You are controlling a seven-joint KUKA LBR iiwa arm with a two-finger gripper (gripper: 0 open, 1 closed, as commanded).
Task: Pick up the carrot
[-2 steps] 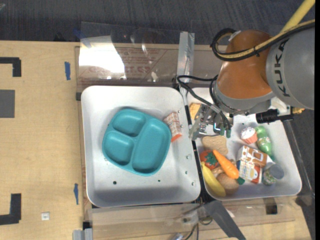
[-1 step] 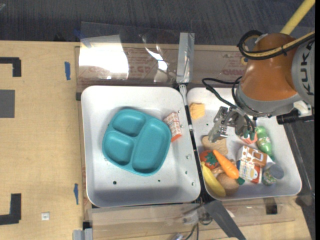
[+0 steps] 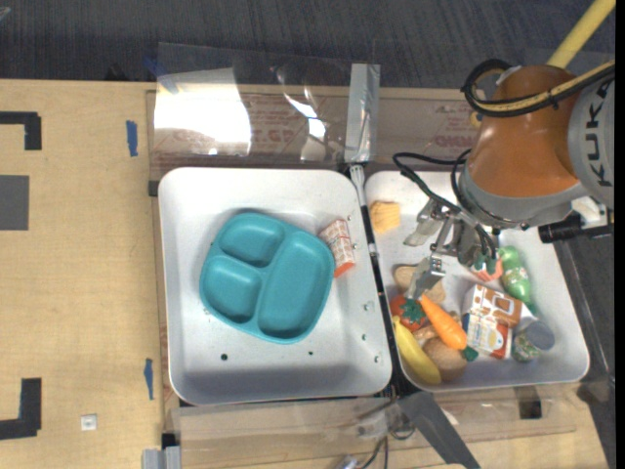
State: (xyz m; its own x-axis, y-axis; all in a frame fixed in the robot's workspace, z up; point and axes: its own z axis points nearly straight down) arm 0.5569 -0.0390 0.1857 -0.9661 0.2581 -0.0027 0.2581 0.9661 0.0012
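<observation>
Bananas come first: a yellow banana (image 3: 417, 353) is lying at the front of the right bin (image 3: 566, 345), closest to us. Up from it, the gripper (image 3: 430, 274) is hanging low over the food pile, and I cannot tell how it is set. Nothing is sitting in it. Just below it the carrot (image 3: 444, 323) is lying slanted, touching the banana and a little juice box (image 3: 488, 322). Everything is squeezed together, so the gripper may be bumping a neighbor or grabbing the wrong thing. Across in the left bin (image 3: 186, 262), a teal plate (image 3: 266, 276) is resting beside a small can (image 3: 340, 245).
</observation>
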